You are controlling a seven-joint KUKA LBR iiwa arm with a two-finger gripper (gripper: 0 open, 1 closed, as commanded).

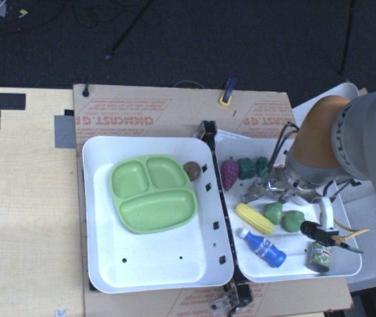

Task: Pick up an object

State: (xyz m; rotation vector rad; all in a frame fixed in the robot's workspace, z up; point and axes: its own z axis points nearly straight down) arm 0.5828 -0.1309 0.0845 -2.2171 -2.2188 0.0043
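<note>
**Operator:** While this frame is on the log, where is the gripper?

**Recorder:** You will find the gripper (259, 190) low over the right bin (287, 271), just up-view of the corn (254, 218) and near it. Open or closed: I cannot tell. The grey arm with its orange band comes in from the corn's right.

**Operator:** And the things to pick?

**Recorder:** Take the corn as your mark; it lies aslant in the right bin.
- Two green fruits (283, 216) lie just to the right of the corn, the nearer one touching its end or very close to it.
- The blue bottle (265, 248) lies just down-view of the corn, tilted the same way.
- The small can (319, 257) stands down-view and well to the right of the corn.
- The purple grapes (229, 172) lie up-view and a little to the left of the corn, with a dark green thing (247, 168) beside them; its kind I cannot make out.

**Operator:** Other bin?

**Recorder:** Left of the corn, past the divider, you see the left bin (102, 243). It holds a green plate (154, 193), and a brown ball (192, 170) touches the plate's corner on the side nearest the corn.
</note>
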